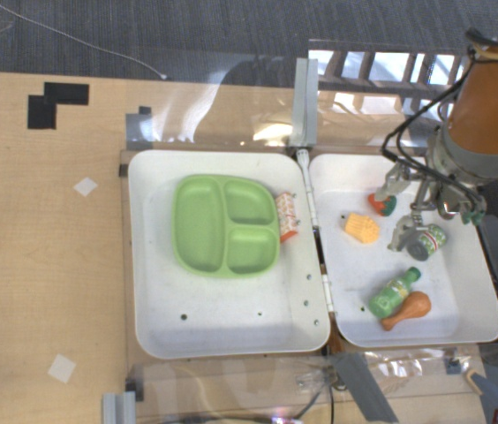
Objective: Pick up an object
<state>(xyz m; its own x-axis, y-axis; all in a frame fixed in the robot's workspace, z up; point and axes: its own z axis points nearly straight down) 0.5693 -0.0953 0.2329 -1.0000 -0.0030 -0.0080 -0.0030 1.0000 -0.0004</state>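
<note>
The right bin holds several small items. A small red and green fruit lies at its upper middle, with a yellow corn-like piece just left of it. A silver and green can lies on its side near the bin's centre. A green bottle and a brown drumstick rest side by side near the front. My gripper hangs from the grey and orange arm directly over the can and close to the fruit. Whether it touches the can is unclear.
The left bin carries a green divided plate and a small red and white packet at the plate's right edge. A metal divider separates the bins. Black cables loop beside the wrist.
</note>
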